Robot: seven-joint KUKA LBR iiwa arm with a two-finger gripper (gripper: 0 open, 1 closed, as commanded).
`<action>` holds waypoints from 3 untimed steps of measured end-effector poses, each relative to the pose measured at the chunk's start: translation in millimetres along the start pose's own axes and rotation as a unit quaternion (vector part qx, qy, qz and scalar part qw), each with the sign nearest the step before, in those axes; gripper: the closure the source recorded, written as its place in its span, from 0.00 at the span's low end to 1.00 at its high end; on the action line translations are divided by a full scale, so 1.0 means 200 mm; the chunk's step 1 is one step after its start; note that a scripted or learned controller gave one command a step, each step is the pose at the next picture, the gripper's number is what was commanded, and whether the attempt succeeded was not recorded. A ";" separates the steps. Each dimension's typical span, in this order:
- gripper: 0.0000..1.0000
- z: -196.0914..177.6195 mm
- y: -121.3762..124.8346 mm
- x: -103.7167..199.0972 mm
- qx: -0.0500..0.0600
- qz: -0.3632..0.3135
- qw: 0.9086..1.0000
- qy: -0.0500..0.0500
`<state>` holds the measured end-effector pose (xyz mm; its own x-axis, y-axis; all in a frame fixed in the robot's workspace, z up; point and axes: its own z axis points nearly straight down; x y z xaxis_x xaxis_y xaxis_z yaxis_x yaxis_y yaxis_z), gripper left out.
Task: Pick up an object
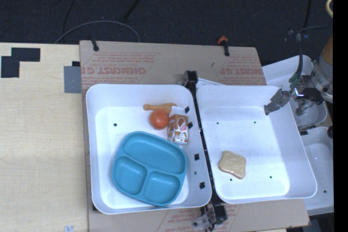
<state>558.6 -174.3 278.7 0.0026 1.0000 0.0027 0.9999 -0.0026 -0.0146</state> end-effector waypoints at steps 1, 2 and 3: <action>0.00 -0.04 0.01 0.00 -0.006 -0.001 1.000 -0.001; 0.00 0.27 -0.02 0.01 -0.003 -0.001 1.000 0.000; 0.00 0.58 -0.05 -0.01 -0.003 -0.001 1.000 0.000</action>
<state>546.0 -175.2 161.9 0.0003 1.0000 0.0027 1.0000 -0.0003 -0.0087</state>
